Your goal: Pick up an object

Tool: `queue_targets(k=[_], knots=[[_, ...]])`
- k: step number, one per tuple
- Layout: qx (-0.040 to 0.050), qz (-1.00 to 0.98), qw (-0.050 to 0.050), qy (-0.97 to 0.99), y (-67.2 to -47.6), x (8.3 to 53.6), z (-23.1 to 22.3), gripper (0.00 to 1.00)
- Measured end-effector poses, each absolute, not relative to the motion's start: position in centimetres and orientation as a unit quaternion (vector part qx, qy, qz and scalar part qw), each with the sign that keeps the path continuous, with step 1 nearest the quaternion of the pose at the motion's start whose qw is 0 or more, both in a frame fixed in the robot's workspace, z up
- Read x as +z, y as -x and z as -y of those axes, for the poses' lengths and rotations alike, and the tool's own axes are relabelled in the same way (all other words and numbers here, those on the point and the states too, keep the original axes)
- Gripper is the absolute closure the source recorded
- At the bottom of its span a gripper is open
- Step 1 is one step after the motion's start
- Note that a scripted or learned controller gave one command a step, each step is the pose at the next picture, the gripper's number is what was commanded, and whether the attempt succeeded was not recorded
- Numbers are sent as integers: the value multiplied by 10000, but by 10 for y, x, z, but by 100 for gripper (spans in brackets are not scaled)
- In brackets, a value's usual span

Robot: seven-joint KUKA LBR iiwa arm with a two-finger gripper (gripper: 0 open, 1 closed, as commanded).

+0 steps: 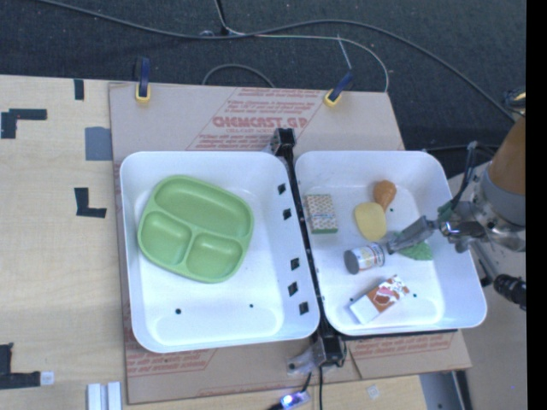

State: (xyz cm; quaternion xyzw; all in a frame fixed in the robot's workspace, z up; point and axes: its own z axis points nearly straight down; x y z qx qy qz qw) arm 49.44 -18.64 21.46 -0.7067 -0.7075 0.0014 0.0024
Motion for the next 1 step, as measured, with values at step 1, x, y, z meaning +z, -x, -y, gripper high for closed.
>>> queue_targets(k=[1], knots=[[27,7069,52,7072,-488,150,189,0]])
